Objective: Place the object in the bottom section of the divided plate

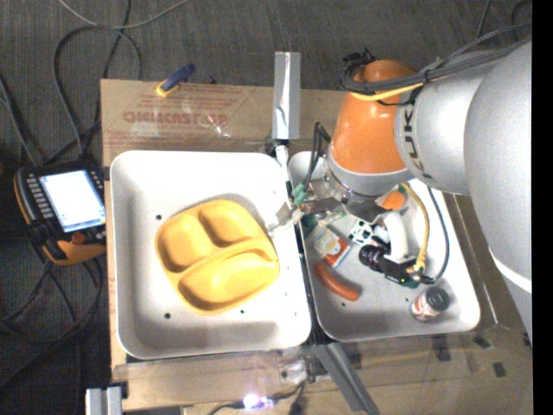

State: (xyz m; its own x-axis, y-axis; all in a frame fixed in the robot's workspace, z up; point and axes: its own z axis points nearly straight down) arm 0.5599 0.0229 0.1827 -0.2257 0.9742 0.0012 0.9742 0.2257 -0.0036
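near edge, right bin (458, 318): i see small can (429, 304) at corner, hot dog (337, 281) lying left of it, more clutter behind. left bin (130, 258): yellow divided plate (218, 254) tilted, sections bare. farther back, arm (380, 137) hangs over right bin's left side; gripper (321, 204) buried under wrist near bin divide, can't tell its state or any hold. pendant (65, 201) off counter at left.

The divided plate (220, 256) lies in the left bin (138, 318); a hot dog (337, 282) lies in the right bin (458, 314).
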